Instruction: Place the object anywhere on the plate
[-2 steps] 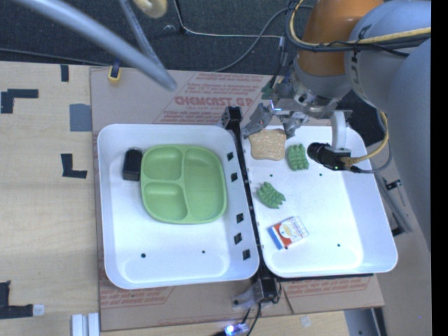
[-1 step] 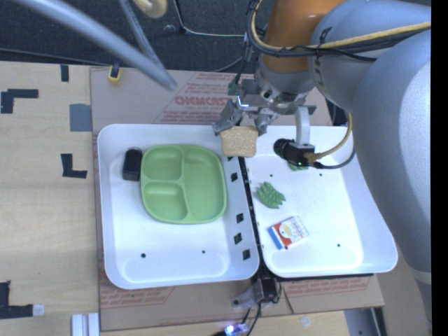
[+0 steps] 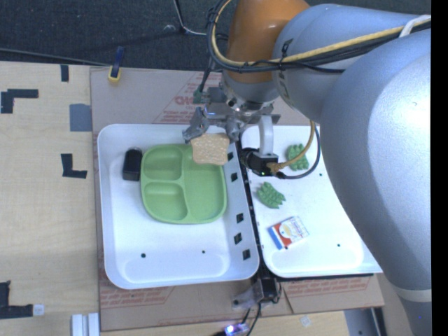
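Camera view: gripper [image 3: 212, 137] clenched on the tan slice [image 3: 211, 150], which hangs over the far-right corner of the green plate [image 3: 183, 184], the plate's middle lying near-left of it.

- My arm [image 3: 371, 117] is thick, smooth and rounded, all light grey.
- A glossy orange band [image 3: 259, 23] caps it above the wrist.
- Black and yellow cables [image 3: 336, 47] loop along my casing.
- My claw [image 3: 213, 128] is small, dark metal with grey parts.
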{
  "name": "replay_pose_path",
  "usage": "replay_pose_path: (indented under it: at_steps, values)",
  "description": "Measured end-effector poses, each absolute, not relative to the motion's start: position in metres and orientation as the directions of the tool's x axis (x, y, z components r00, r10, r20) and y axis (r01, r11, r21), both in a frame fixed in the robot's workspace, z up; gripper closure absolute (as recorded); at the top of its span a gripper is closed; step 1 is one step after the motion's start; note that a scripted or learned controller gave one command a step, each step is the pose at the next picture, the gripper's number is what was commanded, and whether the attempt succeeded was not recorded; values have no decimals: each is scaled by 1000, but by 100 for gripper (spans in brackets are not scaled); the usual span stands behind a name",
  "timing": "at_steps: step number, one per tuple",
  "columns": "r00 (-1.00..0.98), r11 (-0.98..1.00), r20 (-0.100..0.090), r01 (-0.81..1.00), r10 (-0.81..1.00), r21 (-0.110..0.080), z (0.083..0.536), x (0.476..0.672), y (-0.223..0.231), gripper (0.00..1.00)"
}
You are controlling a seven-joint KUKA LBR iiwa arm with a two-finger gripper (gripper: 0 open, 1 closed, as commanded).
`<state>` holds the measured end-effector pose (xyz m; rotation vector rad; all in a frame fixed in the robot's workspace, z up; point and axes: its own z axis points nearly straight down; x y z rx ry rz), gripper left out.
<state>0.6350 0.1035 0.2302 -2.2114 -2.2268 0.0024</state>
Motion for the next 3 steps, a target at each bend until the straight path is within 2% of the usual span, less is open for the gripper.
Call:
replay_pose_path:
  at_steps: [1,2,3]
  values:
    - [-6,6,1,1000,1000,-1,231,646,154,100]
    - [-1,1,-2,1000,1000,-4,215,637,152,100]
    - [-1,1,-2,1000,1000,-2,216,637,152,0]
